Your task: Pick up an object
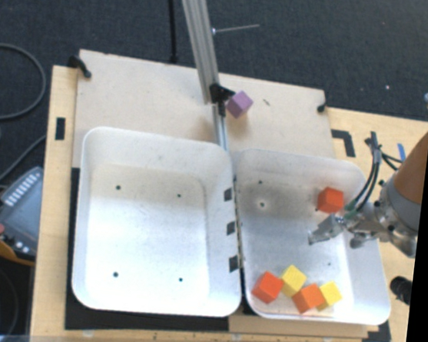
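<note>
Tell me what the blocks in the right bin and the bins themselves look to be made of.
Orange blocks and yellow blocks: likely painted wood or foam, matte with flat colour and crisp edges. Right bin and left bin: probably moulded white plastic, with rounded corners, a slight sheen and grey scuffing.

Gripper (332, 231) over right bin (275, 174) — 5 blocks (298, 287)

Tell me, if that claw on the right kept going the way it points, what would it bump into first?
Probably the bare floor of the right bin. The claw points left and downward, passing below the lone orange cube and above the cluster of four cubes. Depth is hard to judge from this slanted view.
</note>
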Action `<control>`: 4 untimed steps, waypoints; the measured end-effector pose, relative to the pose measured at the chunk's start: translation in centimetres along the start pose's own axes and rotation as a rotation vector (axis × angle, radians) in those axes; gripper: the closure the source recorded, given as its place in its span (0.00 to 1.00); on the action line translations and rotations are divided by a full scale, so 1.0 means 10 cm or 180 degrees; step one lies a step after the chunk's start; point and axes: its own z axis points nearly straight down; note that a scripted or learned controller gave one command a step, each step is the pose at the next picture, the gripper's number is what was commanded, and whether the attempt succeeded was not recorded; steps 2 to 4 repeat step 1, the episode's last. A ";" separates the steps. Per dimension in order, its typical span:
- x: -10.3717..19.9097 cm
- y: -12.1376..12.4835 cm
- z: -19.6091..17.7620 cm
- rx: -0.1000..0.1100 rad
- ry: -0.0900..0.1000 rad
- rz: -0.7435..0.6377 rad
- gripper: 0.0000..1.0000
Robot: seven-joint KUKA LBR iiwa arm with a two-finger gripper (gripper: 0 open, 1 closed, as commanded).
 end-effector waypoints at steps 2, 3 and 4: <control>-0.32 0.34 1.26 0.0027 0.0001 -0.0010 0.00; -0.32 0.34 1.26 0.0027 0.0001 -0.0010 0.00; -0.32 0.34 1.26 0.0027 0.0001 -0.0010 0.00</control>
